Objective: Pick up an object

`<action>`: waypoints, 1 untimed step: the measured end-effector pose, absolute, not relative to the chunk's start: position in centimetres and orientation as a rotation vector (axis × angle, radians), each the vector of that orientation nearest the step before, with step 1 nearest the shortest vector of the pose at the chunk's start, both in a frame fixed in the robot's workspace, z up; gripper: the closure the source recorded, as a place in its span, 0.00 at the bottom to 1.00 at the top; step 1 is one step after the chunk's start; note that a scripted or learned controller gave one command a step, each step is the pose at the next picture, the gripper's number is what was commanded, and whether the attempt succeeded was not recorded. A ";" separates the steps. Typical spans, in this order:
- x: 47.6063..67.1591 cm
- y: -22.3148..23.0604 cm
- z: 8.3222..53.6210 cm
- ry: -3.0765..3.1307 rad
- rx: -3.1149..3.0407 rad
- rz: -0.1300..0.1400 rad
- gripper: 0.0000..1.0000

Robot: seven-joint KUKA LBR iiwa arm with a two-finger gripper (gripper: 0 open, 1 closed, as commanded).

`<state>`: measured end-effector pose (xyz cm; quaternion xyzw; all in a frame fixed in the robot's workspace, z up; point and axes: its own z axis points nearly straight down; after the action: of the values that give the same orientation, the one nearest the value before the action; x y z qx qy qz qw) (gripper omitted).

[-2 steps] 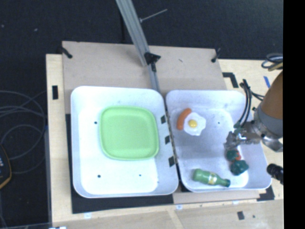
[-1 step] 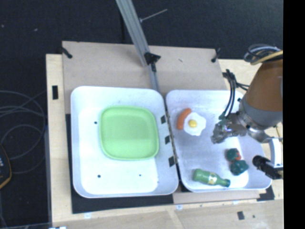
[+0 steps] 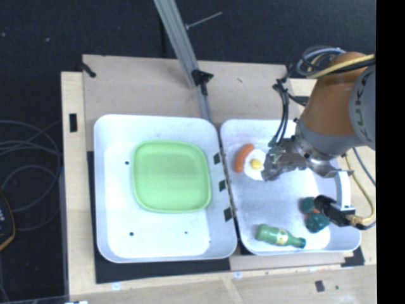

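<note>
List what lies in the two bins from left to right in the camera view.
Green plate → orange sausage-shaped toy → fried egg toy → green bottle → teal object.

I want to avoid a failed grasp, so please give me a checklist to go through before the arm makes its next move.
1. Gripper is over the right bin: ok.
2. Target under the gripper: it is at the fried egg toy, with the orange sausage beside it; which one is meant: cannot tell.
3. Object already held: cannot tell.
4. Green bottle lies away from the gripper: ok.
5. Teal toy is apart from the gripper: ok.
6. Green plate sits in the left bin, away from the arm: ok.
</note>
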<state>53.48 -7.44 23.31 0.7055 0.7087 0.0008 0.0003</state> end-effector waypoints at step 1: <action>55.1 -2.4 24.5 2.226 2.216 0.003 1.00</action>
<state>55.09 -2.41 24.48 0.7055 0.7087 0.0008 0.0001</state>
